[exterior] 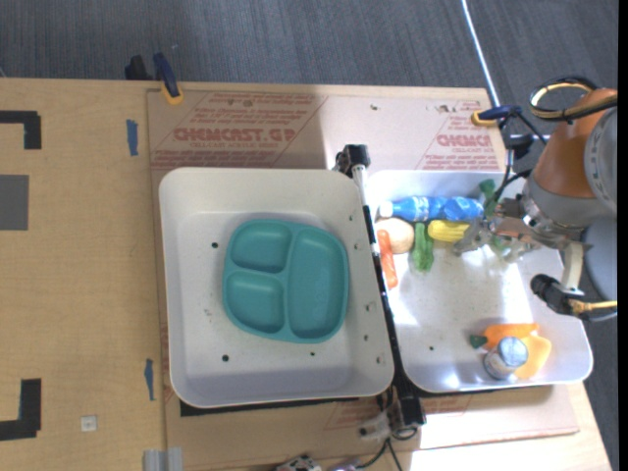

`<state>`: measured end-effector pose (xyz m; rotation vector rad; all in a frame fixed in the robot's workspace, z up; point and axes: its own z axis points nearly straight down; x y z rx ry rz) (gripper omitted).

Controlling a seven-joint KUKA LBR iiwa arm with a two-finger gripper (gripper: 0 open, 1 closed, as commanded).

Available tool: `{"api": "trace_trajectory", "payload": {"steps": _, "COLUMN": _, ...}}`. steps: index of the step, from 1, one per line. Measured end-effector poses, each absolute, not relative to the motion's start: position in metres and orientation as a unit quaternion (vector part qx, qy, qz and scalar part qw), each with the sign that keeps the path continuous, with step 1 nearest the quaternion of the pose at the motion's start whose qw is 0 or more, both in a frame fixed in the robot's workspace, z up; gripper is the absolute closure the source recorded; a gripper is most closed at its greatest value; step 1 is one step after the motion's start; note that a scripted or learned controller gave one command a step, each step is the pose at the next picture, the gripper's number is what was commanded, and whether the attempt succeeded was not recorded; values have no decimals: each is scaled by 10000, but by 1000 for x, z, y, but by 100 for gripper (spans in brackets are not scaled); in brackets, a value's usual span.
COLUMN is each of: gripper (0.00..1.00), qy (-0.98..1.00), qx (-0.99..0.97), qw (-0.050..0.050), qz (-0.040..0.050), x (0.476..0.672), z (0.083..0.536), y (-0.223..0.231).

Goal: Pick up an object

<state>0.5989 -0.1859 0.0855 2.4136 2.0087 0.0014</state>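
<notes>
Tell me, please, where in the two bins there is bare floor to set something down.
The right white bin is bare mid-floor, between the far-wall cluster around the blue plastic bottle and the orange toy near the front. The left white bin offers only margins around the teal divided plate.

A flat tan cardboard-covered bench (78,263) carries two shallow white plastic bins side by side, their near edges touching. The left bin (186,361) sits toward the middle; the right bin (569,361) reaches the bench's right edge. Blue tape strips (131,137) and black corner marks (24,130), possibly tape, lie on the cardboard at left.
</notes>
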Motion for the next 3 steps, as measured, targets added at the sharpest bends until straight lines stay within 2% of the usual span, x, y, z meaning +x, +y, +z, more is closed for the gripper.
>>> {"api": "trace_trajectory", "payload": {"steps": 1, "gripper": 0, "qy": 5457, "qx": 8378, "qw": -171, "qz": 42, "x": 625, "z": 87, "y": -199}}
{"api": "trace_trajectory", "payload": {"steps": 2, "gripper": 0, "qy": 7734, "qx": 6339, "qw": -21, "qz": 11, "x": 608, "z": 86, "y": -204}}
{"api": "trace_trajectory", "payload": {"steps": 3, "gripper": 0, "qy": 8211, "qx": 5706, "qw": -85, "qz": -74, "x": 654, "z": 84, "y": -196}}
